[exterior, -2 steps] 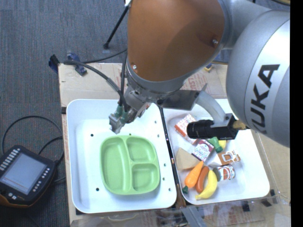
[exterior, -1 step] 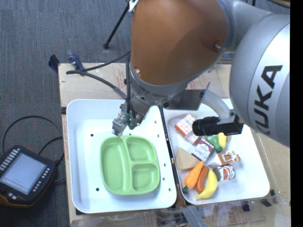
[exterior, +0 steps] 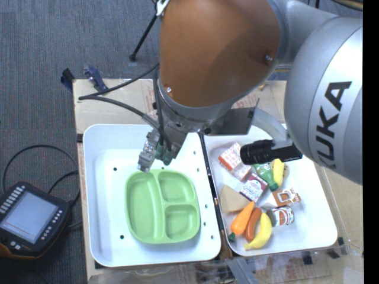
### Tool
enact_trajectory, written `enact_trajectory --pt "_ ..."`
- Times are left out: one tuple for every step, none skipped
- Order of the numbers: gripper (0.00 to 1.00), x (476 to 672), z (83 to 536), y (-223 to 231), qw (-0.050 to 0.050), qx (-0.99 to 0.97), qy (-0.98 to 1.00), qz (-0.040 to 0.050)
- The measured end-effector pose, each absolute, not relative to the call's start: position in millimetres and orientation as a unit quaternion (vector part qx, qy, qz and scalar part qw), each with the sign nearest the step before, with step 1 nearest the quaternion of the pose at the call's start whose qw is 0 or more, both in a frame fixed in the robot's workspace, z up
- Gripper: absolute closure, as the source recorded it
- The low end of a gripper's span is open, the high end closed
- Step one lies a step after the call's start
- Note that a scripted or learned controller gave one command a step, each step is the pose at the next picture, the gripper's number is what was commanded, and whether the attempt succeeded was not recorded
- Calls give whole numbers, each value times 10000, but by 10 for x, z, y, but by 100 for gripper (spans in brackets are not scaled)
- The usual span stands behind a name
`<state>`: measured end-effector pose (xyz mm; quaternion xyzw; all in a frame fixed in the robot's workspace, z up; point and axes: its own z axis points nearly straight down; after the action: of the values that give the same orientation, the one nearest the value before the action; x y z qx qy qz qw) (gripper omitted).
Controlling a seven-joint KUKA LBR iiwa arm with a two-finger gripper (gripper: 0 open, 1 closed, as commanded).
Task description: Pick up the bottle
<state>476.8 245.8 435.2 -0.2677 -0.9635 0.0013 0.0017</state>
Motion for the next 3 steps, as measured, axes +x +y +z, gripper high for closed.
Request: enact_trajectory --pt "100 4772 4353 2453 18 -2156 -9765 11" --pt "100 4777 4353 2442 18 -2361 -9717 11" --pt "100 4773 4353 2451 18 -1843 -9829 10"
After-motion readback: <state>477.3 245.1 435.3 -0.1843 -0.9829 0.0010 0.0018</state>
